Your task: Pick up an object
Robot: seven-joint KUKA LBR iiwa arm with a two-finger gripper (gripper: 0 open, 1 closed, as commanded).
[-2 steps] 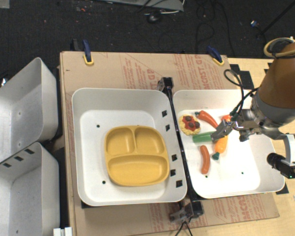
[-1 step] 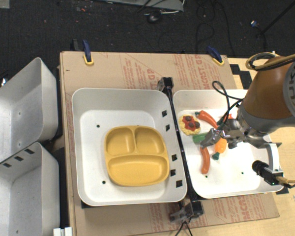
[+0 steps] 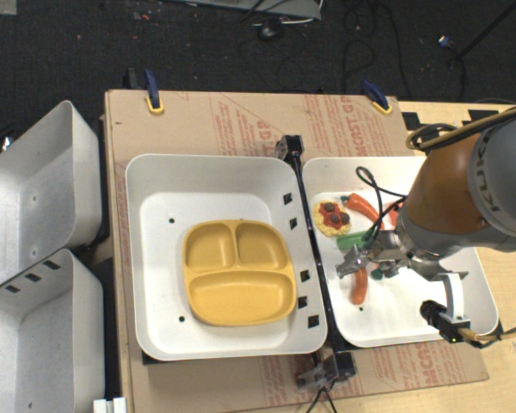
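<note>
Low in the right bin (image 3: pixel 477 312), end effector (image 3: pixel 361 268) over orange carrot toy (image 3: pixel 359 288), finger state unclear

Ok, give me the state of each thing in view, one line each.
yellow plate: flat in the left bin, nothing on it.
toy pizza: lying in the right bin, untouched.
orange carrot: lying in the right bin, just under the gripper.
gripper: low over the small toys.
</note>
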